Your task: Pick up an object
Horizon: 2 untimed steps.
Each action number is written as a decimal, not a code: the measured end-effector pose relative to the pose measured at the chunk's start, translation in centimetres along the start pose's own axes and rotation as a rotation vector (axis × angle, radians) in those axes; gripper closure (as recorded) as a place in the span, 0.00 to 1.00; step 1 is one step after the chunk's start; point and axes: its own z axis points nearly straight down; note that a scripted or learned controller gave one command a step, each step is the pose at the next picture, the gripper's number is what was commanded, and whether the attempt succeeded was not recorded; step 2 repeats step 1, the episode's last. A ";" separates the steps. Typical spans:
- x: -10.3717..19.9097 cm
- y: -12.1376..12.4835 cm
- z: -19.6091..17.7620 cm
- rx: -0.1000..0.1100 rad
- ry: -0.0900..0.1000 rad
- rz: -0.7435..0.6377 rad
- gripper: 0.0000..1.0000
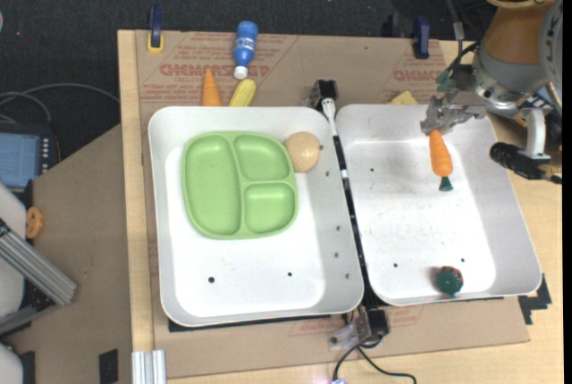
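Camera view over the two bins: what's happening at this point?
The grey arm's pincer is over the upper part of the right bin, with the top end of an orange toy carrot right at its tips; the carrot hangs down from there, green end lowest. Whether it is truly gripped is hard to tell. A small green and red toy lies near that bin's lower edge. The left bin holds a green divided plate and a beige ball.

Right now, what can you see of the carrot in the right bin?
The carrot is a small orange toy, plastic by its look, with a green stem tip pointing down-view. It hangs or stands lengthwise near the right bin's far side, its upper end right at the gripper. Whether the gripper grips it is unclear.
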 end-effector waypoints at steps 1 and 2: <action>9.6 -5.8 -1.4 0.012 0.007 -0.007 1.00; 9.6 -5.8 -1.4 0.012 0.007 -0.007 1.00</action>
